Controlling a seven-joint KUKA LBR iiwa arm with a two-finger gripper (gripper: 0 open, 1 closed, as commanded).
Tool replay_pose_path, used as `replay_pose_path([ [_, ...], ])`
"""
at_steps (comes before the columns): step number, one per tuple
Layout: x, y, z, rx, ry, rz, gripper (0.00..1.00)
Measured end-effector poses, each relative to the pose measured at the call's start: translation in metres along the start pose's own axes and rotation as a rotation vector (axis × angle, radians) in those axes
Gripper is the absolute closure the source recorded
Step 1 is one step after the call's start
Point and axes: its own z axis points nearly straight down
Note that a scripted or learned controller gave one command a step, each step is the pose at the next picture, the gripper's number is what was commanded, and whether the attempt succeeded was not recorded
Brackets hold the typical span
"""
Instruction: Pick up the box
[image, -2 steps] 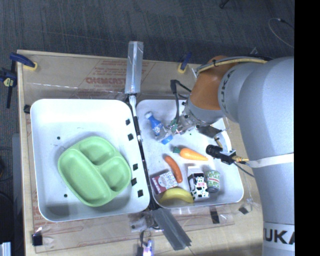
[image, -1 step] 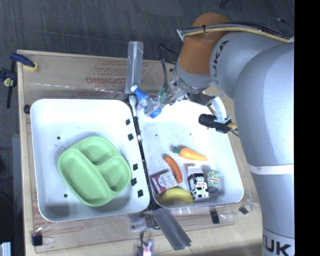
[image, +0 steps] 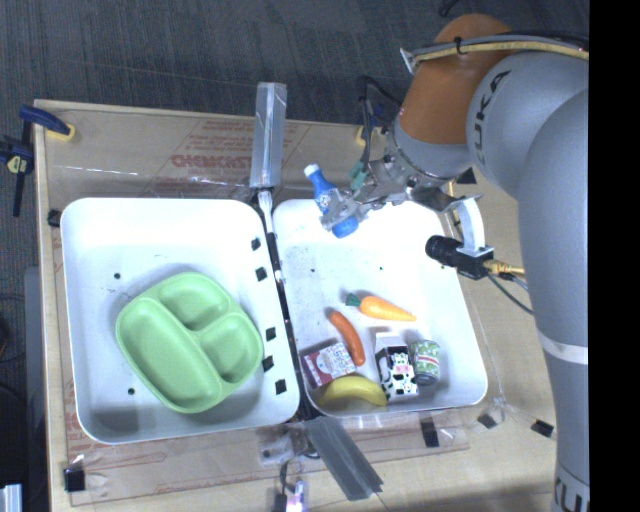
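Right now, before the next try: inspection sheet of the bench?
Surface: wooden bench bearing two white bins, left bin and right bin.
Job's things: cow-patterned box near the right bin's front wall, untouched.
Clutter: green divided plate in the left bin; blue bottle, toy carrot, sausage, red packet, banana and small can in the right bin.
Grippers: gripper at the blue bottle, far from the box; a hold cannot be confirmed.
Cables: yellow cable over the arm.
Surroundings: blue clamps at the bench's left edge; dark floor.
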Motion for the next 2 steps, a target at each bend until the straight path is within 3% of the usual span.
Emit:
replay_pose_path([
  [1, 0.0004, 0.0006, -0.0101, 0.001, 0.000, -0.006, 1.00],
  [2, 0.0005, 0.0007, -0.0102, 0.001, 0.000, -0.007, 0.00],
])
